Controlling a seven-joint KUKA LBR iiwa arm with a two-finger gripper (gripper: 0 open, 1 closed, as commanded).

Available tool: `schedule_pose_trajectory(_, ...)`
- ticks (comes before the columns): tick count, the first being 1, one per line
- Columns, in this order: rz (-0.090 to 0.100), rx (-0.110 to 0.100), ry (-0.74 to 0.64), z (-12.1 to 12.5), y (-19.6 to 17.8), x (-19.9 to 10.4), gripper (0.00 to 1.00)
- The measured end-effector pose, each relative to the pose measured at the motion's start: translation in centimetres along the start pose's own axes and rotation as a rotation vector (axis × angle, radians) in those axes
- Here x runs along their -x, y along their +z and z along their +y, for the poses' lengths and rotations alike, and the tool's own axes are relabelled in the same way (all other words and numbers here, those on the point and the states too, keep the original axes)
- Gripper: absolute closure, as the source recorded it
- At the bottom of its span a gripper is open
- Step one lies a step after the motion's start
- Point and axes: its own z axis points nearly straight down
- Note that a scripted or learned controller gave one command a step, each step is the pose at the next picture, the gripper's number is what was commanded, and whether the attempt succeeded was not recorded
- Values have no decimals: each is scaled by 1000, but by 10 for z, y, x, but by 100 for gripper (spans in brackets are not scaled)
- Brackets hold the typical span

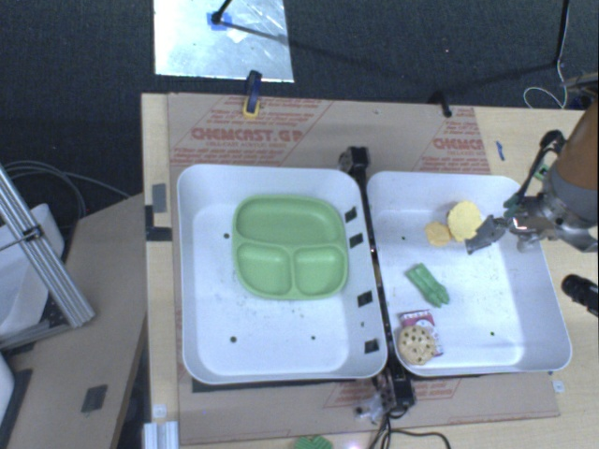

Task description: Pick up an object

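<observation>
A: Tool (489, 235) first: it sits at about three o'clock in the camera view, low over the right bin (533, 340), reaching in from the right on the grey arm (573, 195).

B: Open or closed?

A: I see one dark finger pointing toward nine o'clock, its tip just beside the larger yellow piece (465, 220). Whether the fingers are spread or shut, I cannot tell. Nothing is visibly between them.

B: What lies in that bin, nearest the camera first?

A: At the bin's six o'clock corner, close to the divider, a round cookie-like piece (416, 343) rests partly on a small red-and-white packet (417, 320). Just beyond it, toward the bin's middle, lies a green oblong object (428, 284), set on a slant. Farther still, toward twelve o'clock, the two yellow items: the larger yellow piece, and the smaller yellow piece (438, 234) touching it at its eight o'clock side.

B: So the closest thing to the tool is the larger yellow one?

A: Yes, it is at the tool's ten o'clock, just beside the fingertip. The green object is well apart, at its seven o'clock.

B: And the left bin (211, 335)?

A: It carries a green divided plate (288, 247) with three compartments, roughly centred. Both bins stand side by side on the tabletop (393, 129), on a brown sheet with red print. Beyond the tabletop at twelve o'clock, a shiny silver sheet (223, 28) lies on the dark floor.
</observation>
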Motion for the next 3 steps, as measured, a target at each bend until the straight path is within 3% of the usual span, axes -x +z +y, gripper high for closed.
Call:
schedule_pose_trajectory(1, 2, -2, 0, -40, 113, -38, 0)
schedule_pose_trajectory(2, 1, -2, 2, -61, 109, -38, 0)
schedule_pose_trajectory(3, -2, 19, -6, -63, -128, -68, 0)
